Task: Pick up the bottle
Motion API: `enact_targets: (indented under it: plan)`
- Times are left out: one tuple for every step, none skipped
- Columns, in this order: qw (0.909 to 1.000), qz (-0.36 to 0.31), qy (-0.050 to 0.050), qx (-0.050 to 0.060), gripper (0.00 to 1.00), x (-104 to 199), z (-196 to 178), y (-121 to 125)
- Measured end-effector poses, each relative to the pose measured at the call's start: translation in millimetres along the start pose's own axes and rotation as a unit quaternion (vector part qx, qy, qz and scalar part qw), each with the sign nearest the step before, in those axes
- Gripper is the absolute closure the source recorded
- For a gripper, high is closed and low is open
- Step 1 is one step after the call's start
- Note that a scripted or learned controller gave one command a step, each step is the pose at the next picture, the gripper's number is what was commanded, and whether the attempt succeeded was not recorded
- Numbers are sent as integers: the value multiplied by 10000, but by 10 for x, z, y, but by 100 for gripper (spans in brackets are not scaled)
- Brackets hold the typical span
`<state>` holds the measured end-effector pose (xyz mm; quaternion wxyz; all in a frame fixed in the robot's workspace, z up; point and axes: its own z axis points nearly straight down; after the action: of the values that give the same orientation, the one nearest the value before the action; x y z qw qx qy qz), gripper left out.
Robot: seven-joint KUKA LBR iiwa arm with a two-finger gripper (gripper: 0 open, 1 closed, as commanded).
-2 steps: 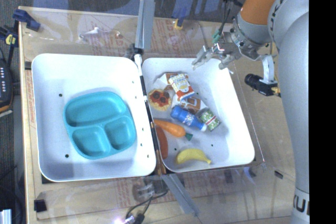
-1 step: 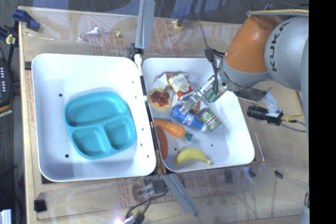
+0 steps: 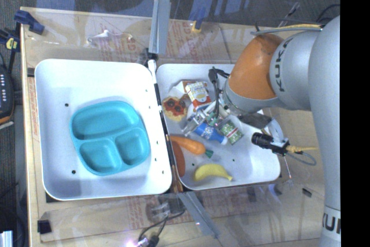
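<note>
Camera view: jaws (image 3: 209, 118) low in right white bin (image 3: 263, 173), state can't tell. Small blue-labelled plastic bottle (image 3: 209, 132) lies directly beneath. Orange carrot (image 3: 188, 144), green packet (image 3: 231, 131) crowd close; risk: clutter grabbed w/ or instead of bottle.

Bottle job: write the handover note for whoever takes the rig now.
Gripper: down in the right bin, over the pile; finger state unclear.
Bottle: blue, lying in the right bin right at the gripper, beside a carrot and above a banana. It is not visibly lifted.
Left bin holds a blue tray.
Done: arm is at the bottle.
Left: confirm the grasp, then lift.
</note>
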<state>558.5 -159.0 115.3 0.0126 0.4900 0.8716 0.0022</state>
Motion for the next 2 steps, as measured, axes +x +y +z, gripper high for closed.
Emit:
enact_targets:
  plan:
    - [10000, -19, -45, -26, 100, -31, -130, 17]
    - [9889, 1478, 84, 96, 100, -190, -1211, 499]
